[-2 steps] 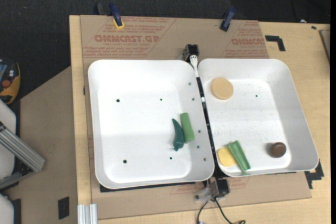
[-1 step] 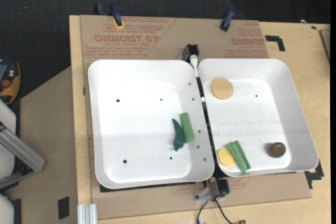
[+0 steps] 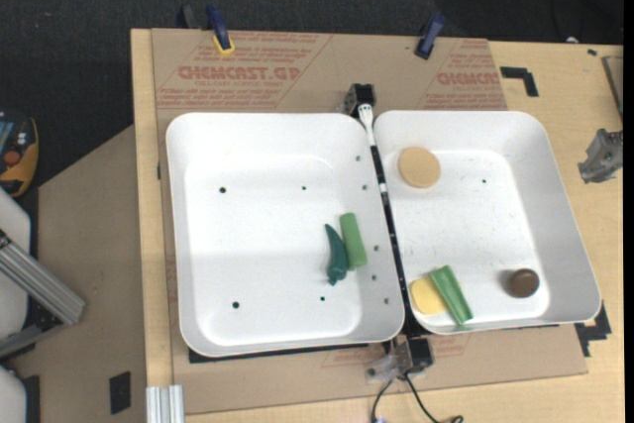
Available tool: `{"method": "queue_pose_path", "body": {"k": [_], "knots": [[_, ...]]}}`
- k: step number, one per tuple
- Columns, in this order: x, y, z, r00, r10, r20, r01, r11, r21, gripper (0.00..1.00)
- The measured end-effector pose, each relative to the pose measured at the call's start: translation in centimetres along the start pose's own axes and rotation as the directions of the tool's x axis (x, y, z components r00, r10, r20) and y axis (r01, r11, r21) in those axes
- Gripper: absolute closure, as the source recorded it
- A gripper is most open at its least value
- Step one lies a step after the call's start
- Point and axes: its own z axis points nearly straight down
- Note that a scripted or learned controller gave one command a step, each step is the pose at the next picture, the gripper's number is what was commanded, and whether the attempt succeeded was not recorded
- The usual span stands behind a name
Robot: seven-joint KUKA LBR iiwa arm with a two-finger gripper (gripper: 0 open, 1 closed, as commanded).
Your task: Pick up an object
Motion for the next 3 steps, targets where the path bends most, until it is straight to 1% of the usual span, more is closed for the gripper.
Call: {"method": "queue_pose_path", "body": {"k": [1, 2, 3], "knots": [[3.7, 0.1, 8.2, 1.000, 0.002, 0.001, -0.002, 1.000, 0.000, 1.00], [10.0, 0.2, 5.5, 1.000, -0.002, 0.003, 0.002, 1.000, -0.014, 1.00], [16.0, 0.2, 2.9, 1.000, -0.001, 0.003, 0.001, 1.000, -0.014, 1.00]]}}
